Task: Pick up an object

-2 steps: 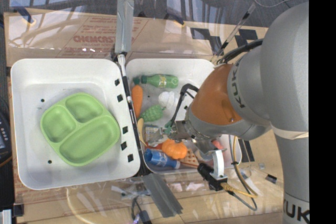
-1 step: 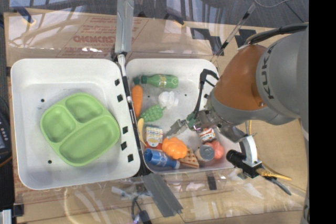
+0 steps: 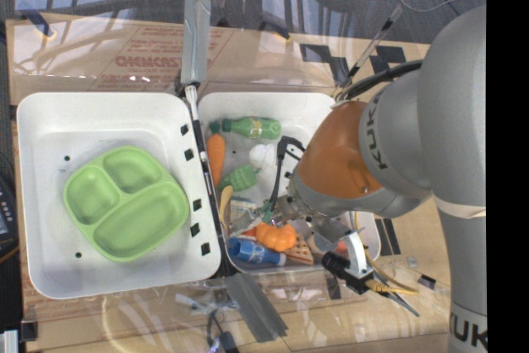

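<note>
The right bin (image 3: 322,105) is being crowded by the arm (image 3: 388,153); the hand (image 3: 285,219) is perhaps over the orange toy (image 3: 278,237), its grip untellable.

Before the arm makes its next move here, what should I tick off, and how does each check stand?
1. Arm over the right bin: ok.
2. Fingers open or shut: cannot tell, the wrist hides them.
3. Anything held: cannot tell.
4. Targets in reach: ok; green bottle, carrot, orange toy and blue item lie in that bin.
5. Clutter: not ok, the orange toy and blue item lie crowded together.
6. Left bin free for a drop: not ok, a green divided plate lies there.
</note>
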You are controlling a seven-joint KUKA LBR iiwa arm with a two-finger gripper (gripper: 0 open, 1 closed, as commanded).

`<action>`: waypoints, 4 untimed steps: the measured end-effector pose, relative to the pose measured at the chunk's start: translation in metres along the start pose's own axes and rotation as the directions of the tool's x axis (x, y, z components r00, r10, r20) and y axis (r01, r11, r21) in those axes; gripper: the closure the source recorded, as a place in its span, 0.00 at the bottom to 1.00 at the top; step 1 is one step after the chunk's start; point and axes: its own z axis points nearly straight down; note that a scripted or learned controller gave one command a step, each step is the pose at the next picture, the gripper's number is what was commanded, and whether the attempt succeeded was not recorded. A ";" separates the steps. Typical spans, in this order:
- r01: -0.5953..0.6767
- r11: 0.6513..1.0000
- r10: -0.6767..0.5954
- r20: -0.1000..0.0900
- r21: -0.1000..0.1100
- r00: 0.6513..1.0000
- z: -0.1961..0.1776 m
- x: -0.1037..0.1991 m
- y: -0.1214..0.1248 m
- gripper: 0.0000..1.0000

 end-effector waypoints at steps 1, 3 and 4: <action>0.006 1.000 -0.006 -0.002 -0.002 1.000 -0.010 0.001 0.002 1.00; 0.043 0.999 -0.043 -0.002 0.006 0.999 -0.096 0.024 0.005 0.00; -0.119 0.993 0.119 -0.001 0.010 0.993 -0.090 -0.052 0.059 0.00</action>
